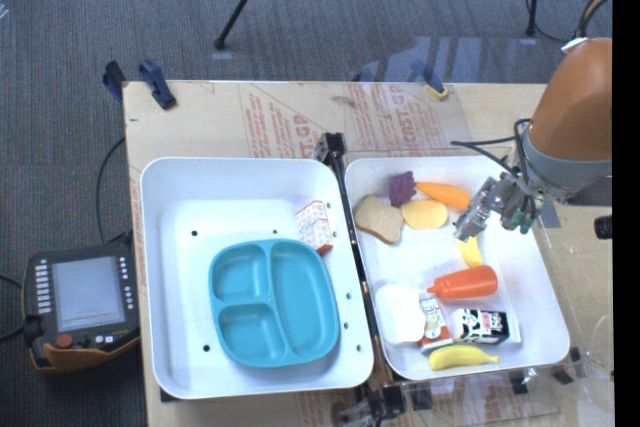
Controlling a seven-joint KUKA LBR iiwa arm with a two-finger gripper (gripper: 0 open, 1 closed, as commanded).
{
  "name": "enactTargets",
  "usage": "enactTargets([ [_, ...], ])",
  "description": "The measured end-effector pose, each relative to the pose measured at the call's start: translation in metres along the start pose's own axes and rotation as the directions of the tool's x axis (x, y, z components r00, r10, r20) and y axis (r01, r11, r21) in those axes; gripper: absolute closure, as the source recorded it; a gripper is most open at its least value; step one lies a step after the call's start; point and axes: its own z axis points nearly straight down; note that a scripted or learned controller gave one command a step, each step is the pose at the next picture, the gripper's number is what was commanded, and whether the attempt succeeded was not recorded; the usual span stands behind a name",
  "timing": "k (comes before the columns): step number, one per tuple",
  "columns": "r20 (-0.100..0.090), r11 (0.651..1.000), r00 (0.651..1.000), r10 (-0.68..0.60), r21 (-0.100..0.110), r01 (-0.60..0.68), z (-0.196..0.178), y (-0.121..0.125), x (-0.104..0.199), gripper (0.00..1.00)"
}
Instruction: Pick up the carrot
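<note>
The carrot [443, 194] is an orange tapered piece lying near the back of the right bin [555, 315], its tip pointing right. My gripper [473, 224] hangs over the same bin, just right of and slightly nearer than the carrot, angled down to the left. Nothing shows held in it. A small yellow piece [471, 251] lies directly under the gripper.
Around the carrot lie a purple piece [401, 187], a bread slice [379, 218] and a yellow-orange round [425, 214]. Nearer are an orange bottle [465, 283], a white tub [400, 313], a milk carton [482, 325] and a banana [462, 357]. The left bin [160, 215] holds a blue divided plate [273, 300] and a small carton [315, 223].
</note>
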Motion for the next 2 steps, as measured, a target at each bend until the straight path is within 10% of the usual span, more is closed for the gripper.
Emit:
enactTargets([
  [1, 0.004, 0.958, 0.958, 0.287, -0.003, -0.287, -0.056, -0.023, -0.020, 1.00],
  [2, 0.001, 0.993, 0.993, 0.120, -0.004, -0.120, 0.077, -0.029, 0.021, 1.00],
])
